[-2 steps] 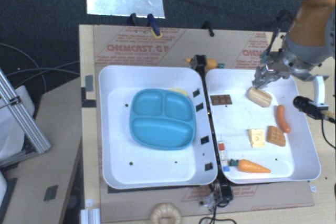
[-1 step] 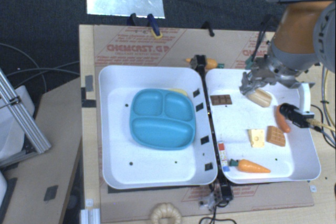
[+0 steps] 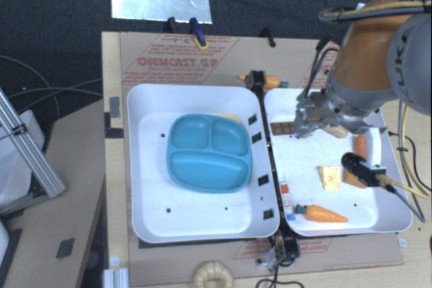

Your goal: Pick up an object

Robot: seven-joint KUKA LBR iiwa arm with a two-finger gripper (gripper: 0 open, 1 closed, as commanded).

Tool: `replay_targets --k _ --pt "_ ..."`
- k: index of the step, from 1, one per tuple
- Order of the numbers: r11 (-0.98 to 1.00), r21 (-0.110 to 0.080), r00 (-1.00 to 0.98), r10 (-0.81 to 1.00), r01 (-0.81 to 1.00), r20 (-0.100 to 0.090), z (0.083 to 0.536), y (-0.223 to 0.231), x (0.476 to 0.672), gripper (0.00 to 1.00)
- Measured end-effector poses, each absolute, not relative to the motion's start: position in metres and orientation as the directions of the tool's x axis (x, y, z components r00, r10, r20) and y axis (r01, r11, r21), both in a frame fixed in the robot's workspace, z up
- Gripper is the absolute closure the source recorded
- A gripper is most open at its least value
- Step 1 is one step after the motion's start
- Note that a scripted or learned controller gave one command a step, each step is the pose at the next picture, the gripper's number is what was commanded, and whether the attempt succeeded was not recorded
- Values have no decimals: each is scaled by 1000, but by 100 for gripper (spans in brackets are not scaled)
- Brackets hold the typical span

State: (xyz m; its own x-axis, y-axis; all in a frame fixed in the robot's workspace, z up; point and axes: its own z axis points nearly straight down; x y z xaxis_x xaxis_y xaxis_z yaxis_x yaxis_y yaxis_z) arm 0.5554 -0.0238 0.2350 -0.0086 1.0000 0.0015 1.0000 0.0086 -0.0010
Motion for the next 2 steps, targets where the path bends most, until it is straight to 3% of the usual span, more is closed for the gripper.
replay_targets --k 2 --pt "7 1 -7 1000 1000 0 219 -4 560 100"
